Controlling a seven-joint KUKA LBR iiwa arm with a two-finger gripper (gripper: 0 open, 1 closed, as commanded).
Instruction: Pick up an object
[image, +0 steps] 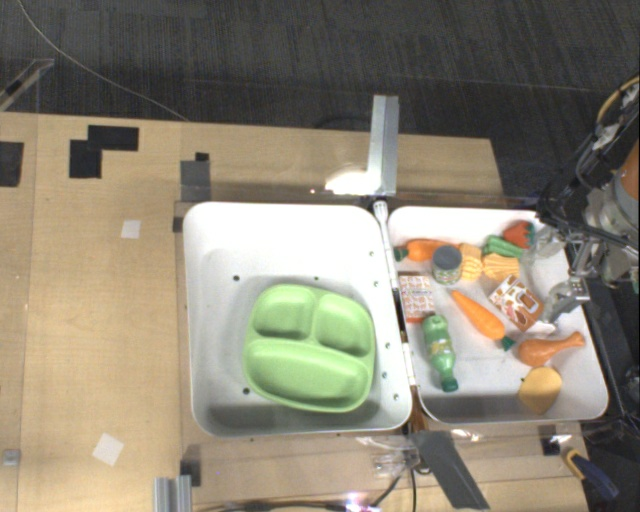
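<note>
The right bin (600, 395) is crowded, and that is the likeliest source of trouble: the gripper (577, 282) hangs over its 3 o'clock edge, fingers parted a moderate way with nothing between them, and almost everything below lies touching or just beside a neighbour, so a descending finger could land on two toys at once or push one aside instead of closing round it. Nearest the camera, at the bin's 5 o'clock corner, sits a rounded yellow-orange piece (540, 388), with an orange drumstick shape (548, 347) just above it, both smooth and likely to slip from a pinch. At the gripper's 8 o'clock lies a small printed carton (514, 301), tilted, touching the long carrot (478, 315); it looks the closest candidate. Toward 6 o'clock of the bin lies a green bottle (438, 350). Farther back stand a grey-lidded jar (447, 264), a corn cob (483, 265) and green and red vegetables. The left bin (205, 300) holds a green divided tray (310, 346).
</note>
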